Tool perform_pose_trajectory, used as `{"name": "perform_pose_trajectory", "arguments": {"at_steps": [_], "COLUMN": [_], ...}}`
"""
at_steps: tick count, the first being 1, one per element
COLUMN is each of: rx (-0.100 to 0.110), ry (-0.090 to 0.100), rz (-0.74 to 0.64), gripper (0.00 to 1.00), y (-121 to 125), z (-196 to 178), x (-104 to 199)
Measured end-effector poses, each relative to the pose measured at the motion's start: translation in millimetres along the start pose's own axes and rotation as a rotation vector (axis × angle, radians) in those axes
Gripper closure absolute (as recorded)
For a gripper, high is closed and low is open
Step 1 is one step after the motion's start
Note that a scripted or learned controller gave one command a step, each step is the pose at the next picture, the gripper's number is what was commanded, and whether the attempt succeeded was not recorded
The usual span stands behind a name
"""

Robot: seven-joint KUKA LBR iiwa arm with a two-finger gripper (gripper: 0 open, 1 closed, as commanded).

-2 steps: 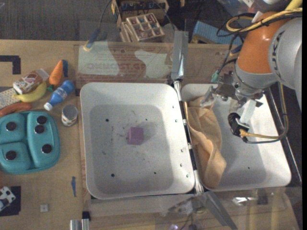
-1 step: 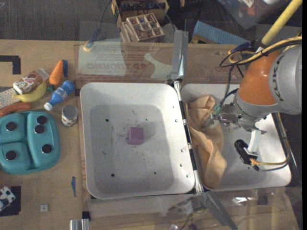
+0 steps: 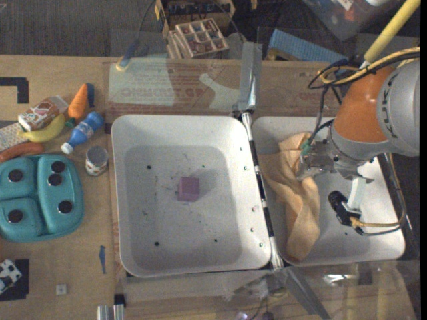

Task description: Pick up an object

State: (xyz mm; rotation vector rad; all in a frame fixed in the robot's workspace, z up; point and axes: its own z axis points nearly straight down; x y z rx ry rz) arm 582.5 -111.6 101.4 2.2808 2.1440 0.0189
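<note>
purple cube (image 3: 188, 189) in left bin (image 3: 133, 145), cloth (image 3: 297, 199) right

A wooden bench (image 3: 60, 259) under even light; dark carpet (image 3: 67, 9) behind (cardboard box (image 3: 193, 5) there).

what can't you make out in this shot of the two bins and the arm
- Gripper: in the camera view the arm's wrist hangs over it, so how its fingers stand is hidden.
- Tan cloth in the right bin: its upper part runs under the wrist; whether it is gripped cannot be told.
- Purple block in the left bin: too small and blurred to read its surface.
- The right bin's far corner: covered by the arm.
</note>
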Motion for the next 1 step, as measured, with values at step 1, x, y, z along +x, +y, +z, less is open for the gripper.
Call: {"name": "perform_pose_trajectory", "arguments": {"at_steps": [1], "rx": [0.014], "ry": [-0.001], "rz": [-0.202], "gripper": [1.00], "y": [27.7], "z": [-113.0], "x": [10.7]}}
